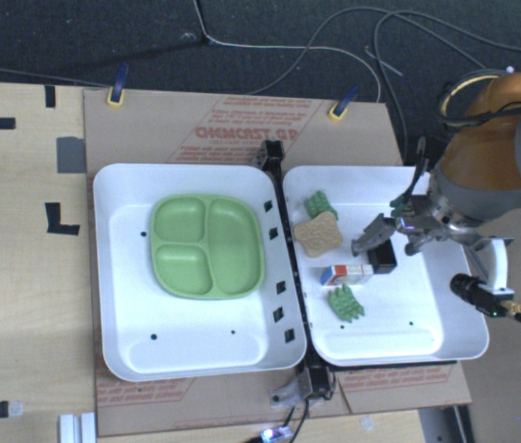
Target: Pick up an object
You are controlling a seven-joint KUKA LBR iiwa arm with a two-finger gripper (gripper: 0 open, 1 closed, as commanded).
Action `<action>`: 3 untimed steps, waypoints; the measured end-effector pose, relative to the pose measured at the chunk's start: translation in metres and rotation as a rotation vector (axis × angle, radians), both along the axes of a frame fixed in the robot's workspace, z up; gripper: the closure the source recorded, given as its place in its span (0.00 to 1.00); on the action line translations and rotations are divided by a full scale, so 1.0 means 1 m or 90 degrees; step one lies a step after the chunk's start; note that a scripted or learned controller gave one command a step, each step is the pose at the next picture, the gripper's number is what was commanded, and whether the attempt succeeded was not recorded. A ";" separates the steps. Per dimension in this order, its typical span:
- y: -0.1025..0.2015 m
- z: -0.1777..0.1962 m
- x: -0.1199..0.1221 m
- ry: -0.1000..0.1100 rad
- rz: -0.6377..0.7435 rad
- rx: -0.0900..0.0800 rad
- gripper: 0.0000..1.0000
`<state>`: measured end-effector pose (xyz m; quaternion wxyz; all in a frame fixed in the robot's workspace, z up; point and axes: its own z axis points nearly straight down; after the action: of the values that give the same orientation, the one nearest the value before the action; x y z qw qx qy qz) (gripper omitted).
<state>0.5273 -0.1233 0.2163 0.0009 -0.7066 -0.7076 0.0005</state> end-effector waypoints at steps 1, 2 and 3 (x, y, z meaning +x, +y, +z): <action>-0.009 -0.058 0.000 0.003 -0.001 0.000 0.00; -0.004 -0.098 -0.002 -0.003 -0.001 0.001 0.00; -0.004 -0.101 0.002 -0.010 0.000 0.000 0.00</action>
<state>0.5292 -0.1273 0.1151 -0.0047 -0.7065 -0.7077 -0.0049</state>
